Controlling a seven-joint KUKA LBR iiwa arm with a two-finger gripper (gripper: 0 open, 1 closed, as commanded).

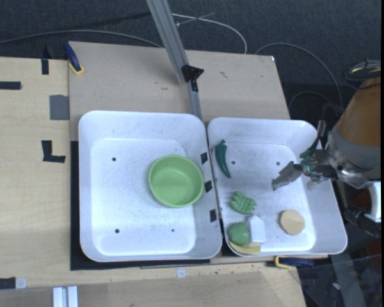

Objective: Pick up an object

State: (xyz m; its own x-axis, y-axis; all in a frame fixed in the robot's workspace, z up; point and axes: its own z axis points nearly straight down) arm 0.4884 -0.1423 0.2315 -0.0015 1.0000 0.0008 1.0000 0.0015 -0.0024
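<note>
My gripper (293,166) hangs over the right side of the right bin (262,128). It is open, with nothing between its fingers. One grey finger (283,176) points down and left toward the bin floor. A tan round piece (292,222) lies below the gripper, near the bin's front right corner. A dark green pepper (222,157) lies at the bin's left wall. Further forward is a light green ridged toy (242,203). A green ball (240,233), a white block (256,229) and a yellow piece (246,248) crowd the front left corner.
The left bin (102,171) holds a light green bowl (175,181) near its right wall. A grey pole (169,31) slants in from the top to the divide between the bins. Cables (243,40) lie on the dark floor behind.
</note>
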